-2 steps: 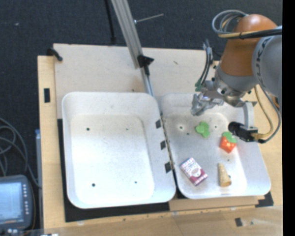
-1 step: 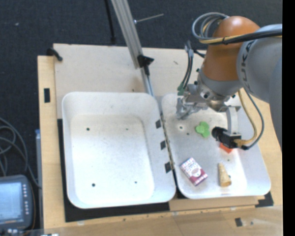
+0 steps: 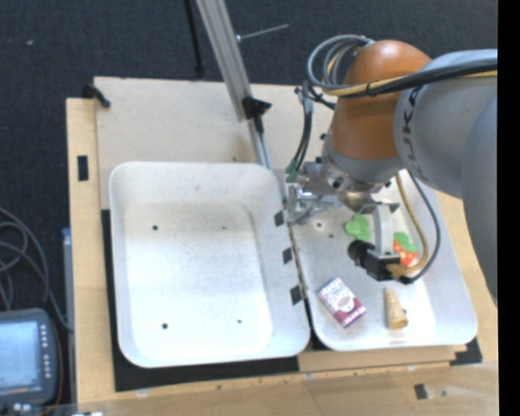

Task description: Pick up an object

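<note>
Arm [image 3: 390,120] hangs low over the right bin [image 3: 455,319], its wrist covering the gripper, so the jaw state cannot be told. Candidate objects lie in that bin: a green piece [image 3: 357,227], an orange-and-green toy [image 3: 405,247], a small maroon packet [image 3: 341,301] and a tan cone [image 3: 395,308]. Judged step: approach; next comes descent onto one piece.
</note>
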Robot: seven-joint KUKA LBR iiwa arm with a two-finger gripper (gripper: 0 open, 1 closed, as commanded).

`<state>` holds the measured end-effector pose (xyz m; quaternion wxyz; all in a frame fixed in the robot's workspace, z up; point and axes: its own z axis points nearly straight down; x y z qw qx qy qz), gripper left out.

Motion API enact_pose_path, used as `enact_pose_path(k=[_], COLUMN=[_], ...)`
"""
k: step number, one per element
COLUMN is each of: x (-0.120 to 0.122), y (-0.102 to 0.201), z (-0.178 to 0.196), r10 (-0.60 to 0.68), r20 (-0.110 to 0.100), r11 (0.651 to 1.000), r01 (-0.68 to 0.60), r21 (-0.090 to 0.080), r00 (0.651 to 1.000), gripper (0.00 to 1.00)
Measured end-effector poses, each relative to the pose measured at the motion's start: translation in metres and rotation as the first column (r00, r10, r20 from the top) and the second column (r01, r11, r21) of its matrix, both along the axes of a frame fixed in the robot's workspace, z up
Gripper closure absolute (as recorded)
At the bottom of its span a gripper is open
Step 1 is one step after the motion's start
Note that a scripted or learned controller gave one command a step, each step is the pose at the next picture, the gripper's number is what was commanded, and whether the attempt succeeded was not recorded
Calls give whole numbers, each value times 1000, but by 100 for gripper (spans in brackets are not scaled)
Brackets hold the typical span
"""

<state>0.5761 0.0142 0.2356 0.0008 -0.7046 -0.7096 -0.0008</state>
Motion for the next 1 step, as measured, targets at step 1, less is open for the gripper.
enact_pose_path(k=[1], x=[-14], y=[45], z=[-5], r10=[-1], r20=[-1], r11=[1000], r01=[1], r21=[-1], r00=[1000], gripper=[100])
